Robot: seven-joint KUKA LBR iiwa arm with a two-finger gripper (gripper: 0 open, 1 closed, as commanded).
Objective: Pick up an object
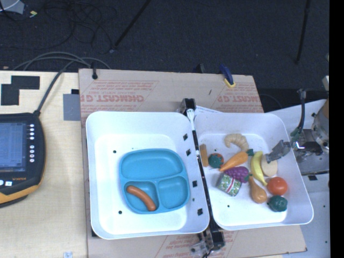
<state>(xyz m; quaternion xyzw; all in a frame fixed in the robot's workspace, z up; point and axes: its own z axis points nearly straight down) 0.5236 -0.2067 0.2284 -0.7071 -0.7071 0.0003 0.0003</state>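
**Gripper waiting at the right bin's edge, nothing lifted yet**

Gripper (280,150) is hanging at the right side of the right bin (293,219), reaching in from the right. In the camera view, a grey finger-like part is angling down toward the banana (258,167), just beside it, but how far apart the jaws are standing I cannot tell, and nothing is showing between them.

Toy food is lying clustered in the right bin: a carrot (235,160), purple grapes (237,173), a can (229,184), a tomato (277,186), a pear (257,191), a dark green piece (278,203) and a pale croissant (236,140). All appear to be resting on the bin floor.

In the left bin (102,208), a blue tray (150,168) is holding a sausage (142,197) in its lower-left compartment.

By my judgement, the pick is only beginning: the approach is looking nearly made, while closing on an item and raising it are both left to do.
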